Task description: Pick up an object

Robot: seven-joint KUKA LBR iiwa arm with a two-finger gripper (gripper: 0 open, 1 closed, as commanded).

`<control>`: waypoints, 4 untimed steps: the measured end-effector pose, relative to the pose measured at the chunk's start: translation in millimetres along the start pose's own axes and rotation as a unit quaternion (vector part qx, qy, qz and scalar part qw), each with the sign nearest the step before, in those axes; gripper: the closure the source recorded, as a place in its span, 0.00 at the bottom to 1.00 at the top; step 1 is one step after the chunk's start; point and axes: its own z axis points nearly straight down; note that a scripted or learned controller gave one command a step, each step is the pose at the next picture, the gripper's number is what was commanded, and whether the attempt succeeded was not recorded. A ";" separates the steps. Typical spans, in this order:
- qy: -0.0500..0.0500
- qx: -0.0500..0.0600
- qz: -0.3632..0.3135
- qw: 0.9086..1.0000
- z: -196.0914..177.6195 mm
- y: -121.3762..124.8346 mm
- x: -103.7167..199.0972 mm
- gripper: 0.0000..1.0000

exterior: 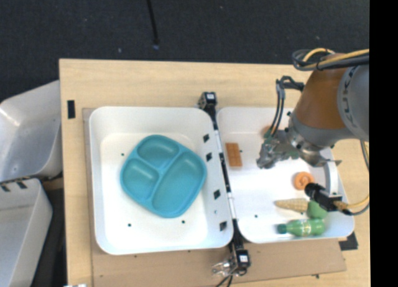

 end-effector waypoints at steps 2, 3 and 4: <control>0.000 0.000 -0.001 1.000 -71.2 -2.7 -9.2 1.00; 0.001 0.001 -0.007 1.000 -73.1 -5.3 49.5 1.00; 0.000 0.002 -0.006 1.000 -66.4 -13.6 106.9 1.00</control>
